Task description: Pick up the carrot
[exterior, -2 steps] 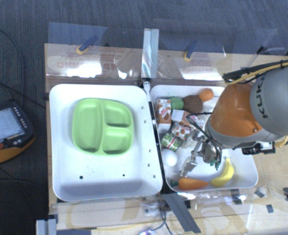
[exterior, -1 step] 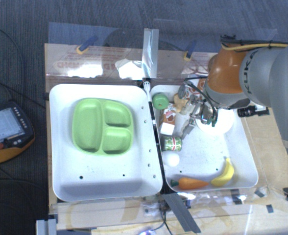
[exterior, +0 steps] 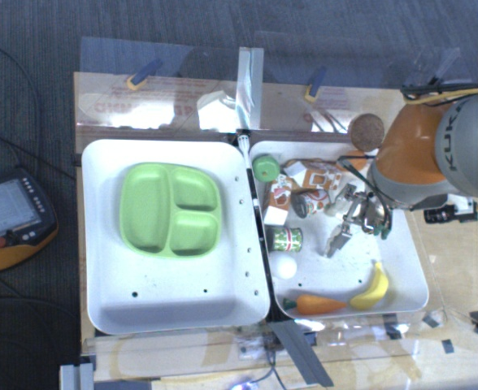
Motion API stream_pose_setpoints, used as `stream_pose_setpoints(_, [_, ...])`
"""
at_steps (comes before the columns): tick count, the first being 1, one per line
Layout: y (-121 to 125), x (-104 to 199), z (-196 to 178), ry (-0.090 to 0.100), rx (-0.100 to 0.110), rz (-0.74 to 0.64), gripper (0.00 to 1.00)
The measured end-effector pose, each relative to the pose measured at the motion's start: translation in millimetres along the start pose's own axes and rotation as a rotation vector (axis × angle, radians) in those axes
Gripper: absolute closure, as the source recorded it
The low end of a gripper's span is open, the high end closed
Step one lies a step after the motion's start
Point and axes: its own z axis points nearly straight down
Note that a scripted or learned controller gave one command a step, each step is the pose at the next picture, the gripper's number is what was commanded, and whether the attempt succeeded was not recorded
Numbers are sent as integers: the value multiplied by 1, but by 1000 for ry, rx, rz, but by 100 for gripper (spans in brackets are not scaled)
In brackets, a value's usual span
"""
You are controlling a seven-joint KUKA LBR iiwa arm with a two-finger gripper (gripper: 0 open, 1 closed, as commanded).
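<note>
Two white bins: left bin (exterior: 101,299) carries a green divided plate (exterior: 171,210); right bin (exterior: 410,275) holds clutter. Carrot (exterior: 320,305) lies along right bin's near edge, just beside a banana (exterior: 371,288). Gripper (exterior: 349,226) hovers mid-bin, fingers parted, gripping nothing.

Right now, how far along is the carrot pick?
Nothing looks done yet: the carrot lies on the floor of the right bin, at its near edge beside the banana. In hand: the hand hangs over mid-bin, apart from the carrot. Left: reach it, grip, lift.
</note>
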Motion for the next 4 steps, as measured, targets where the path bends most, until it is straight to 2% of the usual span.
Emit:
stream_pose_setpoints(1, [-32,76,0,-14,-2,-138,0])
stream_pose_setpoints(2, [14,31,1,-10,-3,10,0])
stream_pose_setpoints(3, [-35,74,0,-16,-3,-126,0])
stream_pose_setpoints(4, [12,12,1,-14,-3,-71,0])
